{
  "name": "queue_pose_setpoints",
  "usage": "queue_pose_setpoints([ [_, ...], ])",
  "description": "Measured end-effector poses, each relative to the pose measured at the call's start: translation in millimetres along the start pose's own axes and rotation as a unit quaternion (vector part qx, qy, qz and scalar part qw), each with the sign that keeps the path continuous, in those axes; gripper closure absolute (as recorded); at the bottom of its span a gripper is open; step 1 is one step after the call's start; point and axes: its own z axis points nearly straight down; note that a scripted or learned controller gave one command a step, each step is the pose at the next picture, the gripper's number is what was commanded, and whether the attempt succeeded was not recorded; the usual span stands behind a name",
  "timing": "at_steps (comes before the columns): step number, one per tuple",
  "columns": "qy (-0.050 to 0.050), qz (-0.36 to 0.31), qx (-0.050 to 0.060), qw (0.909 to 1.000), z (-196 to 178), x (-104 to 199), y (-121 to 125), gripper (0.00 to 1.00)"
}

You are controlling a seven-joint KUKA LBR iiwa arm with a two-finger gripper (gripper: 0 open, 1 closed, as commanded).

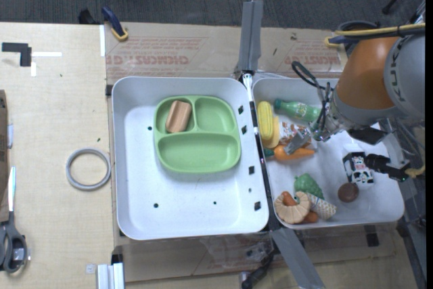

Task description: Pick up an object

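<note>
Two white bins (135,213) are placed on the bench. The gripper (301,141) is lowered in the right bin over the carrot (295,153), beside the corn (266,123); whether it is closed cannot be told. The carrot should be approached centrally.

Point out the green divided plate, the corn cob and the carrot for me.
green divided plate (203,152), camera view, floor of its large lower compartment
corn cob (266,122), camera view, middle of the yellow cob
carrot (292,153), camera view, middle of its orange body
</note>
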Motion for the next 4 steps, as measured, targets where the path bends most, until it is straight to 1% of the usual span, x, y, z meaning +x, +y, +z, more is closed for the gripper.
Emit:
queue_pose_setpoints([
  [1,0.019,0.124,0.029,0.9917,11,-38,64,0.00],
  [2,0.008,0.037,0.009,0.9992,11,-12,49,0.00],
  [3,0.007,0.038,0.008,0.9992,1,-14,49,1.00],
  [4,0.008,0.109,0.009,0.9940,-89,28,107,1.00],
])
